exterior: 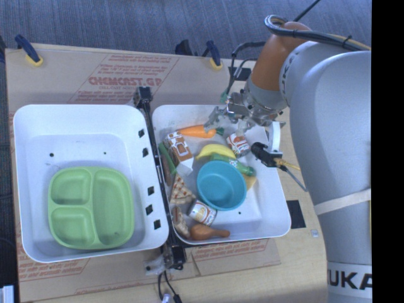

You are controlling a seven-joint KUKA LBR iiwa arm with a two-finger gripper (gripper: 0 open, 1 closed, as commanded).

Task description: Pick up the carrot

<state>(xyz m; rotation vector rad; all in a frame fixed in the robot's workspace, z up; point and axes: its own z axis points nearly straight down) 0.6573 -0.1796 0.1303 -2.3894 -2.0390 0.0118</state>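
Where the jaws (222,120) hang, grip state unclear, carrot (197,131) lies just beside, right bin (273,202).

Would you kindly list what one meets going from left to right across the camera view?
Green divided plate in the left bin → clips between the bins → small carton → blue bowl → the tool, just above the carrot.

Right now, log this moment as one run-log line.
phase: approach | target: carrot, lying in right bin, far end | gripper: just above carrot's tip, nothing seen held | left bin: green plate
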